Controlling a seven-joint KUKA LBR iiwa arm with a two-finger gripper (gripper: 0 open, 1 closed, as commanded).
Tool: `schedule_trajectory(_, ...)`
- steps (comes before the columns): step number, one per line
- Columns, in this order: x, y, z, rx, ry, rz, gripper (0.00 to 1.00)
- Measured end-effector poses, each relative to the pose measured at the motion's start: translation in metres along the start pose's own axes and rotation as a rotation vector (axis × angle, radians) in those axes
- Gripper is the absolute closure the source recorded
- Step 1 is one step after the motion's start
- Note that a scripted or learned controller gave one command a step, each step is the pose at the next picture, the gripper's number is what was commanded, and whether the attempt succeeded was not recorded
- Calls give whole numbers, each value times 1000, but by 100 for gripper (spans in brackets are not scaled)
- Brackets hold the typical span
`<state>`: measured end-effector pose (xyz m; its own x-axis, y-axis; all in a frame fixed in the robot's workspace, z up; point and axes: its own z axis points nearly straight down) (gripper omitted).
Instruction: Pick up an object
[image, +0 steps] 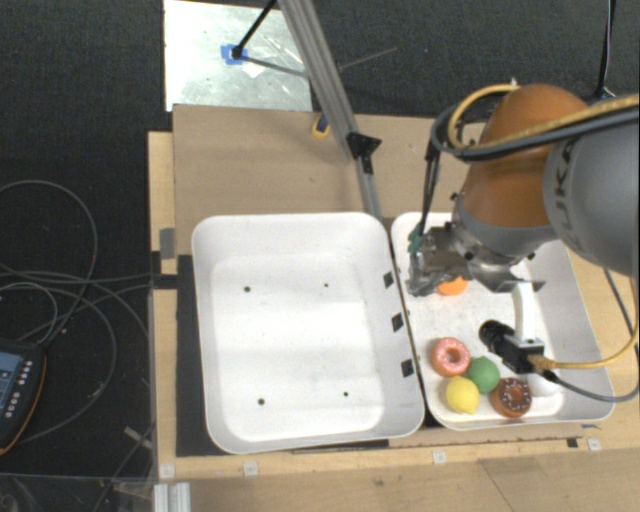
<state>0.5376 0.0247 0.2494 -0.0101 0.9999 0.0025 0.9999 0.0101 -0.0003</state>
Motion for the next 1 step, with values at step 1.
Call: schedule_trajectory(1, 50, 1, 15, 1, -1, 0, 100)
